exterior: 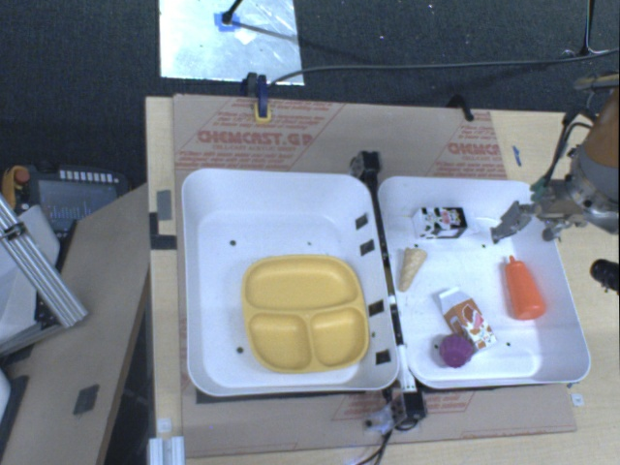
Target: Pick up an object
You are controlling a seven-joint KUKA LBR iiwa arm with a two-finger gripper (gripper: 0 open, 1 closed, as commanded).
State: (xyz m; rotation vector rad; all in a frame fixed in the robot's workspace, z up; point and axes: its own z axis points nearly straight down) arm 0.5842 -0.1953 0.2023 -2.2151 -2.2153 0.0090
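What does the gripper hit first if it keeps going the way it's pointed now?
Likely the black-and-white carton. The gripper points left across the right bin, roughly in line with it. Its height is unclear, so it may pass above.

Two bins, six things in all

Left bin (208,260): one yellow divided tray (304,312). Right bin (562,352): two small cartons (441,222) (467,322), one cone (411,265), one orange bottle (524,288), one purple fruit (455,350).
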